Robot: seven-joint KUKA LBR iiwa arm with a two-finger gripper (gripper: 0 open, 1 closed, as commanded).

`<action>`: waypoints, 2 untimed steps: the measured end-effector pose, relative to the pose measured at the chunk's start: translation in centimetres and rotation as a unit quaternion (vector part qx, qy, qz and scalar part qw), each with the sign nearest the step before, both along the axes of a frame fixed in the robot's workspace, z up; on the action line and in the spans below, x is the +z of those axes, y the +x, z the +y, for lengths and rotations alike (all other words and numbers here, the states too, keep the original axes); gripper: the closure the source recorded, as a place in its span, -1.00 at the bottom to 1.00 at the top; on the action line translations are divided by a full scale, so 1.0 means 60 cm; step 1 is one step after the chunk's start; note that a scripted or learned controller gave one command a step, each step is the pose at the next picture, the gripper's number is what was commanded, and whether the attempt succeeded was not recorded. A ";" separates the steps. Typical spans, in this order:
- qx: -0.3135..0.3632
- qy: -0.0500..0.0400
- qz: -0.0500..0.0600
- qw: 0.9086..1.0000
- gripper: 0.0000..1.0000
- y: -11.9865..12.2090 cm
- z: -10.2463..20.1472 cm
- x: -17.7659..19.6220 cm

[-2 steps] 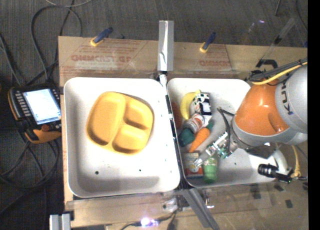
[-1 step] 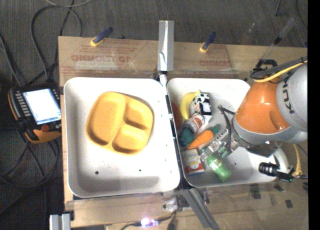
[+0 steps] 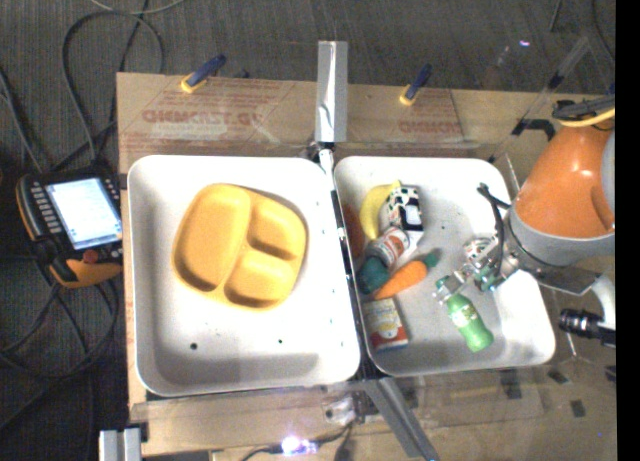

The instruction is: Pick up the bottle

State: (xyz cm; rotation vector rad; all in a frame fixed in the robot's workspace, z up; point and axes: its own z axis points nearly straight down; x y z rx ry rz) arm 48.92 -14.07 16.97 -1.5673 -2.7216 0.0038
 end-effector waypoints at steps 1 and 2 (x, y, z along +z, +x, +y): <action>0.031 0.001 0.000 1.000 1.00 -0.009 -0.137 -0.089; -0.164 -0.001 -0.001 0.987 1.00 0.071 -0.071 0.096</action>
